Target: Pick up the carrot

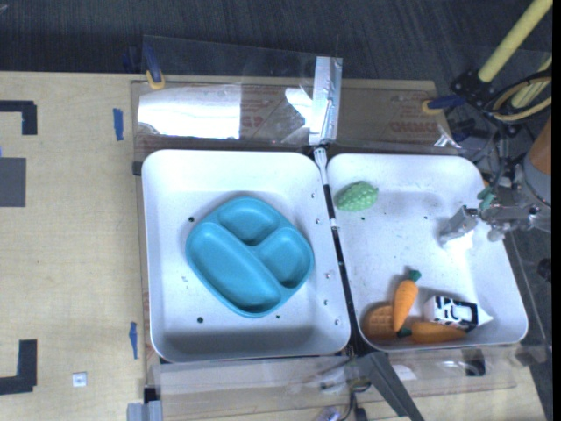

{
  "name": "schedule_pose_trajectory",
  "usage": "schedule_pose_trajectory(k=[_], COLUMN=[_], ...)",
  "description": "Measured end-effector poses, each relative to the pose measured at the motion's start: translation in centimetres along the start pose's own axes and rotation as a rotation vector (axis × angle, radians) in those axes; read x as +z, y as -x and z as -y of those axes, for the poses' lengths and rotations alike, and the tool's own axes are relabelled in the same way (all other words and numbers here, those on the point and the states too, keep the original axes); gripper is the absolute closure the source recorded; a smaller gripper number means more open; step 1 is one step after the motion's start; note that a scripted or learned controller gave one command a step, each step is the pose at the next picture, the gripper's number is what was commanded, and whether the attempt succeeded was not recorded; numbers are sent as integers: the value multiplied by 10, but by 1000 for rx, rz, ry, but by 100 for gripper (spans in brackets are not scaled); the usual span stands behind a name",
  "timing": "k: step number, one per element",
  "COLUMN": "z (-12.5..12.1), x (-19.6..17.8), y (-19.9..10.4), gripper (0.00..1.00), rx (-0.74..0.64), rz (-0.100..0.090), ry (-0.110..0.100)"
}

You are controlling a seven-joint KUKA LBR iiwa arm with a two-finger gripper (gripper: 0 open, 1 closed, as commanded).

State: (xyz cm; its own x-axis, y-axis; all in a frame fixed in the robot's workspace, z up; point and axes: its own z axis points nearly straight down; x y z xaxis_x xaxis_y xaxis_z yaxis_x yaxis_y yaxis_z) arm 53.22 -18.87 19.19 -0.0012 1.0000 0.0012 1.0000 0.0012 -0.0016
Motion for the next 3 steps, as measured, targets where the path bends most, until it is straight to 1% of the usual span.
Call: schedule_pose_trajectory(k=[1, 2, 3], z=[23, 51, 49], x=[80, 105, 94], y=[-54, -74, -74], gripper=[0, 0, 100], rx=[12, 149, 151], rz=[0, 2, 3], ry=[-2, 9, 14])
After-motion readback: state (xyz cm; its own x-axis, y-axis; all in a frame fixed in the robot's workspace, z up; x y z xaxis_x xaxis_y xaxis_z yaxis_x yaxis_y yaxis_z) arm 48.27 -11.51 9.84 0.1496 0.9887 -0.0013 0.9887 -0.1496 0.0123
